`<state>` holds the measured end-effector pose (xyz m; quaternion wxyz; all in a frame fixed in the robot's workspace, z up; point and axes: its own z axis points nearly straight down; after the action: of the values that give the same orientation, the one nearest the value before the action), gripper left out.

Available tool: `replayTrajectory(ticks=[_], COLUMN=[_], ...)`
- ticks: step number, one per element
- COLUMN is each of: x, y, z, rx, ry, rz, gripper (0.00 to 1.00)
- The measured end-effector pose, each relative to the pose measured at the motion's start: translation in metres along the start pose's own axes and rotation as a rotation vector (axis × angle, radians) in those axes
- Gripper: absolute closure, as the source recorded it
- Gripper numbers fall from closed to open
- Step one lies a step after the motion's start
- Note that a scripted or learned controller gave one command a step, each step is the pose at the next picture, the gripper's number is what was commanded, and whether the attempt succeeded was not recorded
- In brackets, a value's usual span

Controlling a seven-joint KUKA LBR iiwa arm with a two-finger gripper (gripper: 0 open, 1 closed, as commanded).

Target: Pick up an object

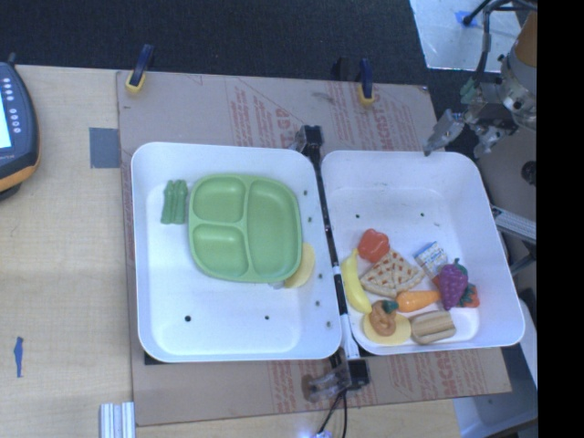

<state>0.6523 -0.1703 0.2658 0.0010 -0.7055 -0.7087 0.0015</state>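
Plastic toy food (406, 288) is packed so tightly in the right bin (401, 176) that a grasp by the empty, spread-fingered gripper (444, 133) could be spoiled.

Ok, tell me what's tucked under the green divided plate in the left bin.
A yellow piece pokes out from under the green divided plate's lower right corner. Just its curved edge shows; the rest is covered, so I can't identify it. Anything else beneath stays hidden.
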Motion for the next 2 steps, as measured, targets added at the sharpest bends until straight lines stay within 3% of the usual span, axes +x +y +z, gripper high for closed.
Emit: replayTrajectory(ticks=[1, 2], x=[0.069, 0.077], y=[0.003, -0.057], z=[0.092, 0.174], rx=[0.008, 0.012], ry=[0.003, 0.002], rz=[-0.007, 0.001], gripper=[0.0, 0.0])
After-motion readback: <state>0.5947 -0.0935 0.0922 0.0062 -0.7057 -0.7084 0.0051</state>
